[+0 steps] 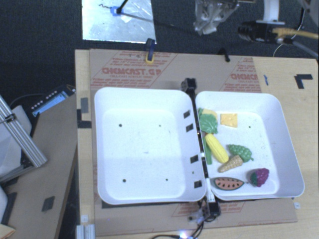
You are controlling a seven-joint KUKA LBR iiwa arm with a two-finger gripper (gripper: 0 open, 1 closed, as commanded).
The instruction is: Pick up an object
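- Camera view: the claw (212, 19) hangs high beyond the bench (124, 66), well apart from the toy food in the right bin (284, 133).
- Risk, as I judge it: the corn cob (216, 148) touches neighbouring pieces, so a descent could nudge them or grab two.
- The claw is blurred; I cannot tell whether it is apart or together.

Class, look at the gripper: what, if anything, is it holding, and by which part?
Nothing is held. The gripper hangs high above the bench, beyond the bins, with nothing between its fingers. The toy foods lie in the right bin.
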